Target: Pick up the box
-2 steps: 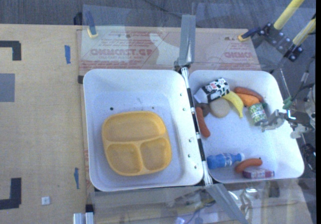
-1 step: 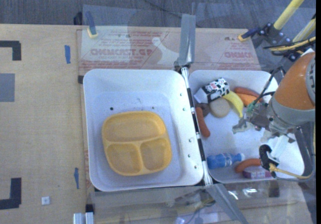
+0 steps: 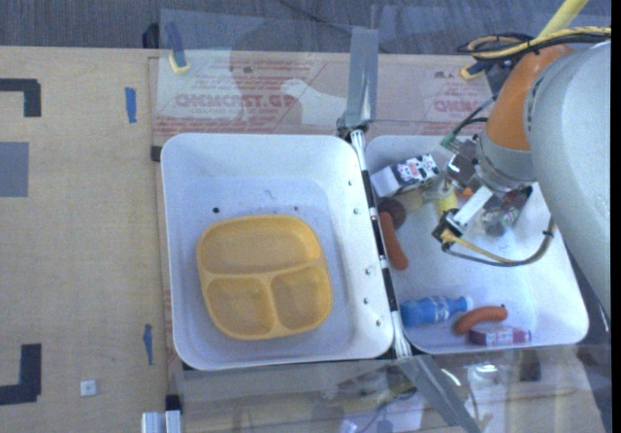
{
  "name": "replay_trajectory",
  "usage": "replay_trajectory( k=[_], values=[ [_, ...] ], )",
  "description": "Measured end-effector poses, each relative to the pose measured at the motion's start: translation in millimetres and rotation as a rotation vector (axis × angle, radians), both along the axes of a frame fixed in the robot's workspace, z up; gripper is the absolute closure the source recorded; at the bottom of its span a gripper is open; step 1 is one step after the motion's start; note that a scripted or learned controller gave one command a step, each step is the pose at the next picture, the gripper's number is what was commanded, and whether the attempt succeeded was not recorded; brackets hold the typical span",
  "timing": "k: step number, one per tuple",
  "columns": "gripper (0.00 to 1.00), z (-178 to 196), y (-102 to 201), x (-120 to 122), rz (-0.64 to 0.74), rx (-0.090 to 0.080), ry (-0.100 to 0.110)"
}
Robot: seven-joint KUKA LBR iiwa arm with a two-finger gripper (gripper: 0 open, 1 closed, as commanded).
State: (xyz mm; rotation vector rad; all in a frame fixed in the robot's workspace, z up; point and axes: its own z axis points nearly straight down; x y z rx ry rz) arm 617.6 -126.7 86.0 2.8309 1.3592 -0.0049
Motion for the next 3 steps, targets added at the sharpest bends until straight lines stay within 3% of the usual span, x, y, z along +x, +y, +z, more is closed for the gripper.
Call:
replay_trajectory(
  k=[1, 2, 3],
  values=[
    [0.0, 164, -45, 12, 0.072, 0.002, -0.002],
    [0.0, 118, -34, 22, -0.252, 0.003, 0.001],
    [0.0, 349, -18, -50, -0.327, 0.002, -0.002]
  ],
)
